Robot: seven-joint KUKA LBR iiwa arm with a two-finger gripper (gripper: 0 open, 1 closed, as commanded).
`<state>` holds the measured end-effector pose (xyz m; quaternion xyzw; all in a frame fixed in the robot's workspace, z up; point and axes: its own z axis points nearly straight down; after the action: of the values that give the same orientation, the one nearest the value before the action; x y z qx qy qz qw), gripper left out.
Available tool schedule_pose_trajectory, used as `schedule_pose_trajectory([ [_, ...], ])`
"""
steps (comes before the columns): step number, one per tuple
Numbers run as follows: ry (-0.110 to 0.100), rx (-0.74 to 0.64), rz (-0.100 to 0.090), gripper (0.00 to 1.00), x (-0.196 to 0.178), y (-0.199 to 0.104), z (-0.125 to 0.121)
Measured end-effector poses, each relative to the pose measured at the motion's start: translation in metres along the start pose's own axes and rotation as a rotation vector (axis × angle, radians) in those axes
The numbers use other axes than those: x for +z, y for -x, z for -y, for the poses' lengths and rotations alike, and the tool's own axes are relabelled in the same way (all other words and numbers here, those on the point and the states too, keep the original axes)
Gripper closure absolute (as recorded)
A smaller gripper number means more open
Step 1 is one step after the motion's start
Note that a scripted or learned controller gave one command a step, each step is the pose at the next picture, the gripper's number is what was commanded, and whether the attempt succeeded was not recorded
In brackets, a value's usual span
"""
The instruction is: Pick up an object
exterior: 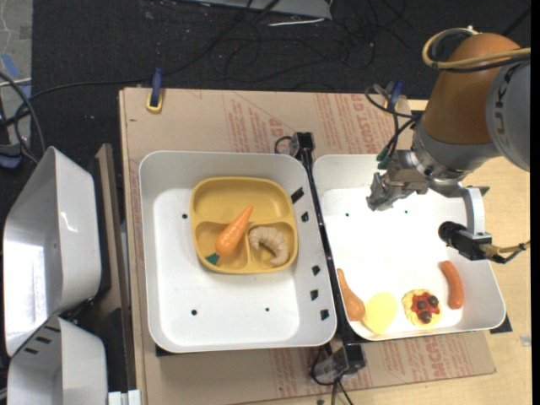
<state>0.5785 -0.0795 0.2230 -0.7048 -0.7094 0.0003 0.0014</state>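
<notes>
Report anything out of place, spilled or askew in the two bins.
Nothing stands out. The carrot and shrimp lie inside the yellow plate; the sausage and other toy foods sit loose along the right bin's near edge, none spilled.

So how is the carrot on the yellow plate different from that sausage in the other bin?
The carrot is orange, tapered with a green end, and lies diagonally on the yellow plate in the left bin. The sausage is redder, evenly rounded, lying nearly lengthwise on the right bin floor. Both are small toy foods.

We note a brown cardboard sheet under both bins, black cables across the dark floor, and a blue-and-yellow clamp at its far-left corner.
</notes>
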Motion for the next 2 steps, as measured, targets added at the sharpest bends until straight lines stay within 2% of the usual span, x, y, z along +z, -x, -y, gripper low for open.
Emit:
schedule_pose_trajectory([
  [2, 0.001, -0.002, -0.001, 1.0, -0.019, -0.096, 0.035],
])
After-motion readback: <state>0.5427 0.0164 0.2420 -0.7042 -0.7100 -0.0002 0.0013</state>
